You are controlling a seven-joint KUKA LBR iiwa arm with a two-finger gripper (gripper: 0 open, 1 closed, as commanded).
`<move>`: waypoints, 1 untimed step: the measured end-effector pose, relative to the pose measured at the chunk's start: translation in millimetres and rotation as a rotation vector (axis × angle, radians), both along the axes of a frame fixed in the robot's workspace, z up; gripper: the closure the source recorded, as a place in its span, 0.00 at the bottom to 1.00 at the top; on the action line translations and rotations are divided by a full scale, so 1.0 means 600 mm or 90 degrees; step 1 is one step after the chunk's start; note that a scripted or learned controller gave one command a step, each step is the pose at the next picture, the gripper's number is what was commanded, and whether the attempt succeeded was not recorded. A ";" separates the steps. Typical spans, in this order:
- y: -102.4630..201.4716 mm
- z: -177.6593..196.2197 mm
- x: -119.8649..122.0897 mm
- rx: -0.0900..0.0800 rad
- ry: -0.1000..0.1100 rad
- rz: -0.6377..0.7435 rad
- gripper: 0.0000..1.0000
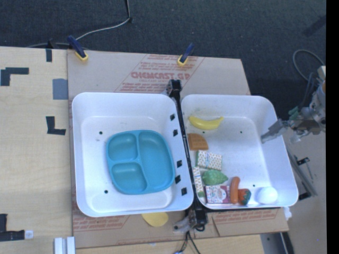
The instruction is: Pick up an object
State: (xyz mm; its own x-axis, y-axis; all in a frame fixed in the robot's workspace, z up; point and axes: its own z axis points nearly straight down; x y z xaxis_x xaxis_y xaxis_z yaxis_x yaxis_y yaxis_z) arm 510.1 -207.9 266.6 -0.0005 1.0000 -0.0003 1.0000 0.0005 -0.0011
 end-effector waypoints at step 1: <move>0.061 -0.201 0.111 0.001 0.002 0.001 0.00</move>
State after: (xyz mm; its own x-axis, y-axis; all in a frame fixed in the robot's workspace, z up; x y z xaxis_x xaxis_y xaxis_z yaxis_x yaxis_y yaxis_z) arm 576.5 -171.6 146.1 -0.0016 1.0000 0.0017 1.0000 0.0016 -0.0042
